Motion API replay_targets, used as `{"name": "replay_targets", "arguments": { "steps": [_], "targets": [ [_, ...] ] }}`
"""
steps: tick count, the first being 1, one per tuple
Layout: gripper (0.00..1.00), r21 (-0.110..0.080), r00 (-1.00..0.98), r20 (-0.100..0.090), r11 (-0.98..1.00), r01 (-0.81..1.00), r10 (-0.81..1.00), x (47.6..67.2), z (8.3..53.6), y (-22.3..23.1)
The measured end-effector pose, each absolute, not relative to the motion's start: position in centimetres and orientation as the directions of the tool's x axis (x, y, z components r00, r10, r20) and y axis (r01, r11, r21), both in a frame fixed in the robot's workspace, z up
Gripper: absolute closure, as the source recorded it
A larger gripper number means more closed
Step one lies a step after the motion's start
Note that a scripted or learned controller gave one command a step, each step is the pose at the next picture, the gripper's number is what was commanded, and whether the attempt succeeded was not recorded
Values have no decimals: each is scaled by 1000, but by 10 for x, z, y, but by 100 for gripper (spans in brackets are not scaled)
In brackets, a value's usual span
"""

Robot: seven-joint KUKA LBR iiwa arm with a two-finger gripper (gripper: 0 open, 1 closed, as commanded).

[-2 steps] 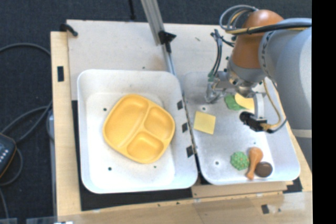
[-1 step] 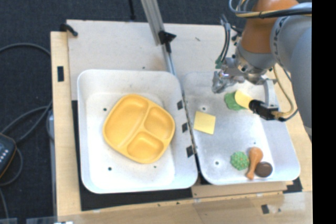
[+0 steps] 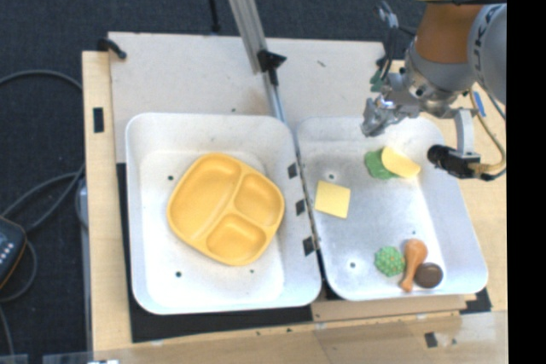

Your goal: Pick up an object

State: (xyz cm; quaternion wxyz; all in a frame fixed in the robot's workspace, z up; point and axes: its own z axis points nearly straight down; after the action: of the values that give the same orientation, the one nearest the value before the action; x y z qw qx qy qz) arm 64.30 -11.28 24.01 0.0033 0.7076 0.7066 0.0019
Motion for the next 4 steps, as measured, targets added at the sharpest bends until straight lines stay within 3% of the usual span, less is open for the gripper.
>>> {"name": "replay_targets", "arguments": {
  "steps": [1,2,4],
  "targets": [
    [100,7,-2,-2,2,1000,1000,644,293,-115],
    [100,-1,-5,0,5,1000,1000,621,272,-71],
    [100,0,-7,1,7,1000,1000,574,273,17]
  ]
}}
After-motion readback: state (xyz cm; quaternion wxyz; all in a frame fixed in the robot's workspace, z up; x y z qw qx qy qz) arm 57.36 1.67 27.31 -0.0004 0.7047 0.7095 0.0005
